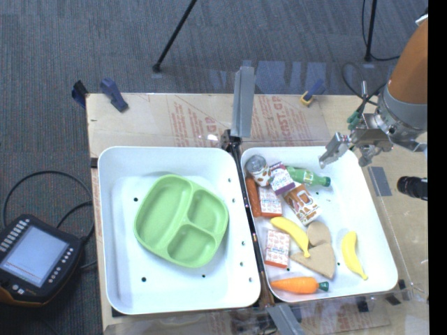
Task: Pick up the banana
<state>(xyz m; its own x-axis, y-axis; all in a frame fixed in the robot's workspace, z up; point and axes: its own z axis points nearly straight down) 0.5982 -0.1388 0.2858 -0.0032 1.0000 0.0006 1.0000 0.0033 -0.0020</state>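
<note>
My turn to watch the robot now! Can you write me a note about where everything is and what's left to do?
Gripper: above the far edge of the right bin, holding nothing that I can see; whether its fingers are open or shut is unclear.
Bananas: two in the right bin. One banana lies in the middle beside the cardboard pieces, the other banana lies alone near the right wall.
Done: nothing picked up yet.
Left: come down on a banana, grip it, lift. The lone one looks easier.
</note>
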